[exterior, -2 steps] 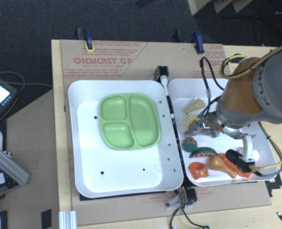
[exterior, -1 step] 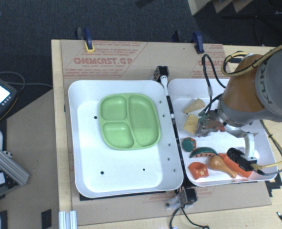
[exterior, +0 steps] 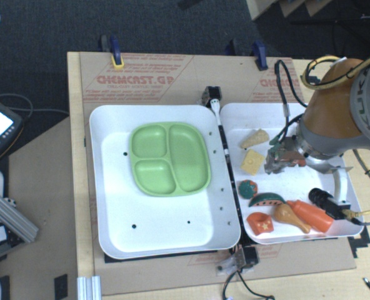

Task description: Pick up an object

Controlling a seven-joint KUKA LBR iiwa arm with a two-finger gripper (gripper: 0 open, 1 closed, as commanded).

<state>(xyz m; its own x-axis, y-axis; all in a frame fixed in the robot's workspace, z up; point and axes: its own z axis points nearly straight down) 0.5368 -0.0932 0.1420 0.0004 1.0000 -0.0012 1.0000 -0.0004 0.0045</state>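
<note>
Wooden bench point(exterior: 172, 80) (paper-covered) with two white bins, left point(exterior: 110, 167) and right point(exterior: 235, 114), side by side.

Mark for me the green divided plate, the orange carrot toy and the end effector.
Green three-compartment plastic plate point(exterior: 170, 159): camera view, on the ridge where its compartments meet.
Orange carrot-shaped toy point(exterior: 312, 215): camera view, middle of its body.
End effector point(exterior: 276, 161): camera view, at the fingertips, over the right bin.

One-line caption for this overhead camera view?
Arm's claw hovers over toy food in the right bin; green divided plate sits in the left bin.
</note>
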